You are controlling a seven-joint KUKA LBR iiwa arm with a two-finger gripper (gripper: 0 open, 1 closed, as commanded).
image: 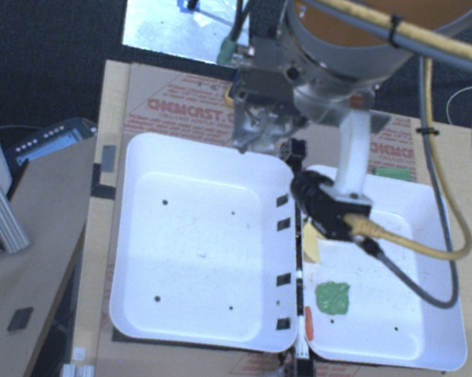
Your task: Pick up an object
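My gripper (264, 137) hangs over the far rim of the left bin (148, 157), near the divide between the two bins, under the grey wrist and its orange band. In the right bin (424, 339) lie a crumpled green object (331, 296), a pale yellow piece (311, 246) partly hidden by a black mount, and a small orange-red object (308, 323) against the near left wall. All three lie well in front of the gripper and to its right. Nothing shows beneath the gripper.
A black box on a white post (339, 206) with a yellow cable (412, 246) hangs from the arm over the right bin's left part. A green strip (394, 173) sits at that bin's far rim. Black clips (282, 280) line the divide.
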